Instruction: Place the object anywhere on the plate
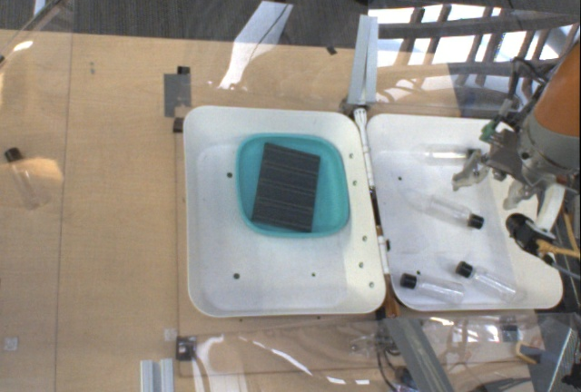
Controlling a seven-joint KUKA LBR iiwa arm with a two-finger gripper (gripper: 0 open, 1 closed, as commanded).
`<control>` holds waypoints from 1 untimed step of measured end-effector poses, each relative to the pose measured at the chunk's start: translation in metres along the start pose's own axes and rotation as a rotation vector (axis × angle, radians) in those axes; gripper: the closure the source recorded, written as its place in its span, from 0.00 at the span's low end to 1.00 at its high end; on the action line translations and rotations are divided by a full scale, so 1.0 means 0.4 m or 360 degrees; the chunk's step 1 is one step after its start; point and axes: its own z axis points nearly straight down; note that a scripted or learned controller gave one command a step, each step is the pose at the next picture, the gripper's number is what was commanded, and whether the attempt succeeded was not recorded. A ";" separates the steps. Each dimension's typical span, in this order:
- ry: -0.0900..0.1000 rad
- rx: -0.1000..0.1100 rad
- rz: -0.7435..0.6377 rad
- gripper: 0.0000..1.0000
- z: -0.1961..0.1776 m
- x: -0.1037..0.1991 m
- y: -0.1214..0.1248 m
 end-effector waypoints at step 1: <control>0.0002 0.0004 0.0024 0.00 -0.018 0.053 -0.160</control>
